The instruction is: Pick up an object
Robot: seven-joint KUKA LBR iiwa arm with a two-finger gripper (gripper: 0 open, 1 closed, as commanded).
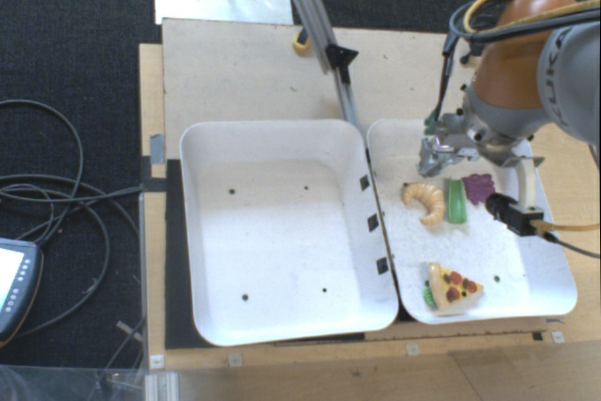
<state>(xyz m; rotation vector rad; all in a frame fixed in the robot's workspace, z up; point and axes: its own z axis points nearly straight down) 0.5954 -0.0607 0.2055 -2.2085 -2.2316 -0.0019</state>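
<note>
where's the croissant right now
The croissant lies in the right bin, touching the green piece on its right, just below the gripper.

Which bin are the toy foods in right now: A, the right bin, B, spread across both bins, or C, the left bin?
A: the croissant, green piece, purple piece and pizza slice all lie in the right bin.

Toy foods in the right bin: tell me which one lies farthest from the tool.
The pizza slice, alone near the bin's front edge. The croissant, green piece and purple piece cluster just below the tool.
</note>
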